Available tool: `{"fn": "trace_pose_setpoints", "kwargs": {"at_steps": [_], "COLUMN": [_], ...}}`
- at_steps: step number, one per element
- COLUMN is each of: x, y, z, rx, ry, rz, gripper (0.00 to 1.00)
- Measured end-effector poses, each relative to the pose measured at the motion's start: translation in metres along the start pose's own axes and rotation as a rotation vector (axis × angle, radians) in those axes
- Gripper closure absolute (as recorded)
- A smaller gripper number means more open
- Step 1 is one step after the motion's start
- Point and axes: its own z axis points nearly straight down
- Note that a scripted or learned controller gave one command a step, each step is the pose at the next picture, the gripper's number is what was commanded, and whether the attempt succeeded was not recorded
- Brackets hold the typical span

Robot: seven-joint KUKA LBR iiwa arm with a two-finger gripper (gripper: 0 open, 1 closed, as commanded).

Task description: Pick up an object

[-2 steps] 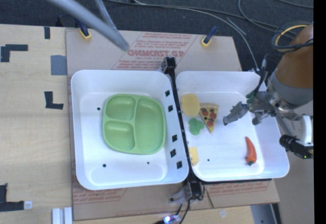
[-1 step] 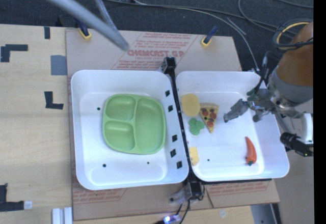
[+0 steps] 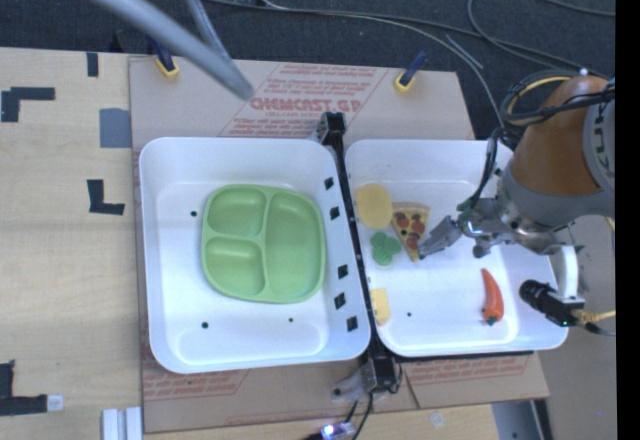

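The right bin [image 3: 440, 156] holds several small toys. A pale yellow disc [image 3: 373, 204] lies near its left wall, with a pizza slice [image 3: 407, 222] just right of it and a green leafy piece [image 3: 385, 248] below. A red chili pepper [image 3: 491, 296] lies towards the bin's front right. A small yellow block [image 3: 380, 305] sits against the left wall at the front. My gripper [image 3: 427, 247] reaches in from the right, low over the bin floor, its tip right beside the pizza slice's lower right edge. I see nothing held in it.
A green divided plate [image 3: 265, 243] lies in the left bin [image 3: 160, 258]. A black divider [image 3: 340, 218] runs between the two bins. The grey and orange arm [image 3: 550, 168] covers the right bin's right side. Cables lie on the dark floor behind.
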Motion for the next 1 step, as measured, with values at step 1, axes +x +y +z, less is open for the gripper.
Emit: {"fn": "trace_pose_setpoints", "kwargs": {"at_steps": [1], "x": [-0.0021], "y": [0.0016], "z": [0.0443], "rx": [-0.001], "ry": [-0.001], "rz": [0.000], "gripper": [0.00]}}
